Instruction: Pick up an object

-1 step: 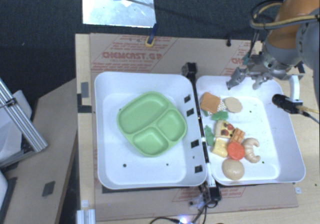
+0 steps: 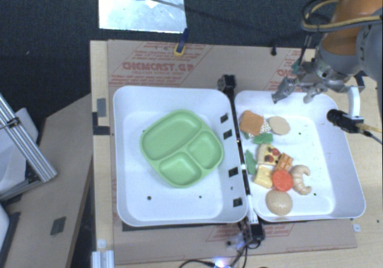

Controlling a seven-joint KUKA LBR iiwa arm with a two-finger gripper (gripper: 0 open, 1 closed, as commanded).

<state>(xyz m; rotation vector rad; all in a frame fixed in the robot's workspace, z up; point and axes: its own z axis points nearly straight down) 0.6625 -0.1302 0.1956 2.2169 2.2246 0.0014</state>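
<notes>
gripper [image 2: 296, 92]: fingers spread, holding nothing, above right bin [image 2: 341, 159] at 12 o'clock | toy food pile [image 2: 272, 162]: 6 o'clock of gripper | green tray [image 2: 181, 148]: left bin [image 2: 128, 159]

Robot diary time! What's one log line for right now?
gripper: open, holding nothing, above far edge of right bin | toy food pile: untouched in right bin | green plate: in left bin

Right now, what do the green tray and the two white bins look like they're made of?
Green tray: likely moulded plastic, matte with a soft sheen; one uniform pale green piece with three rounded compartments. White bins: probably thin formed plastic, smooth and slightly glossy, with rounded corners and raised rims. Exact plastic can't be told.
</notes>
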